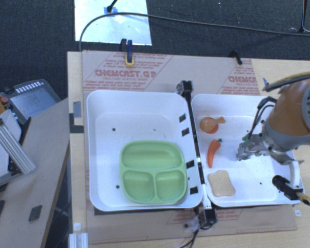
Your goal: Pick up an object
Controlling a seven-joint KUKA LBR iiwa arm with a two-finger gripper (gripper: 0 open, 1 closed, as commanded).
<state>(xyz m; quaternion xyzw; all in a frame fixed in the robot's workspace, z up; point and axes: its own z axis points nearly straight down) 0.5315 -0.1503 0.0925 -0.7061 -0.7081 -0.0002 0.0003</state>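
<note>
The gripper (246,152) hangs low over the right bin (248,196), a grey metal cluster too small and blurred to tell how it is set, and nothing shows caught in it. Behind it the grey arm (294,120) swells into a smooth orange band and runs off to the right.

Just left of the gripper, apart from it, lies a toy carrot (212,153), slim, orange, glossy like plastic, with a tiny green tip at its upper end. Above the carrot sits a rounded orange piece with a short stem (211,124), pear-like in shape. Below the carrot, near the bin's front wall, rests a tan bread slice (221,183), flat with a paler centre.

The left bin (108,118), shallow white plastic, holds a pale green divided plate (153,171) with three compartments, one wide and two small.

Both bins stand on a brown cardboard sheet (196,74) printed in red with "CHEMCAST GP", repeated at slants.
</note>
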